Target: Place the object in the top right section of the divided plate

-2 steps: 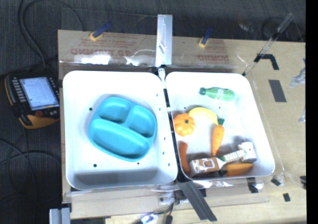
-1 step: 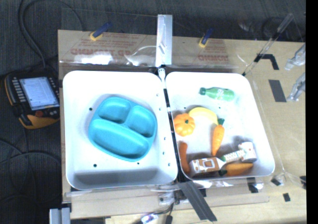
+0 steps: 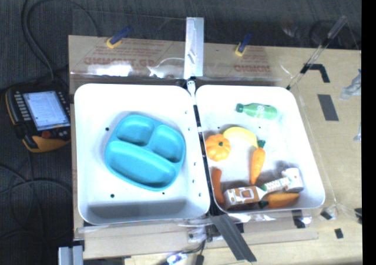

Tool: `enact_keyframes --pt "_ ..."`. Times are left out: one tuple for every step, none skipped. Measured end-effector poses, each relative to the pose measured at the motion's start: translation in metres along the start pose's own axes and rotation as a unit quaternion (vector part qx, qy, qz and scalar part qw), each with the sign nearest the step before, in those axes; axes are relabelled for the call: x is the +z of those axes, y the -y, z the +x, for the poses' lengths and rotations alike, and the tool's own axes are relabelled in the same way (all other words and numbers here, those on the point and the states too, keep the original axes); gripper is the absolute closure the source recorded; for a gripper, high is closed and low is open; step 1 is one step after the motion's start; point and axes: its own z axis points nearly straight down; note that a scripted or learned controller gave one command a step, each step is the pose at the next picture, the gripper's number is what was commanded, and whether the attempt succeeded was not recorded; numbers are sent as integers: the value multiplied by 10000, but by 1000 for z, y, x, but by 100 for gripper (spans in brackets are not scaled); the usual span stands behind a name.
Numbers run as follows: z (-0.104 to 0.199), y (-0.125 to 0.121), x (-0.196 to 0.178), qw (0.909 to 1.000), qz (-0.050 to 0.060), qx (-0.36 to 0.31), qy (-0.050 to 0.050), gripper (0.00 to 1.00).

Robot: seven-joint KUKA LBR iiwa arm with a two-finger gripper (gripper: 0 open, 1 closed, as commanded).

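Note:
A blue divided plate [image 3: 145, 150] lies in the left white bin [image 3: 88, 140]. It has two small sections at the top and one large section below, all bare. The right white bin [image 3: 305, 140] holds toy foods: a green bottle [image 3: 257, 110], a yellow banana [image 3: 240, 135], a small orange pumpkin [image 3: 218, 147], an orange carrot [image 3: 257, 164], a brown bottle [image 3: 242, 195] lying flat, a white tube-like item [image 3: 283, 183], and an orange-red piece [image 3: 216, 183] along the left wall.
A metal post [image 3: 194, 46] stands behind the seam between the bins. A tablet-like pendant [image 3: 40, 114] lies on the floor at the left. Yellow and blue clamps [image 3: 120, 36] hold a clear sheet at the bench's back edge.

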Motion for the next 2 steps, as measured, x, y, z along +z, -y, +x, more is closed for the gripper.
enact_keyframes --pt "-2 -2 -10 10000 -3 -20 33 100" --pt "10 -7 11 9947 -9 1026 -1 100"
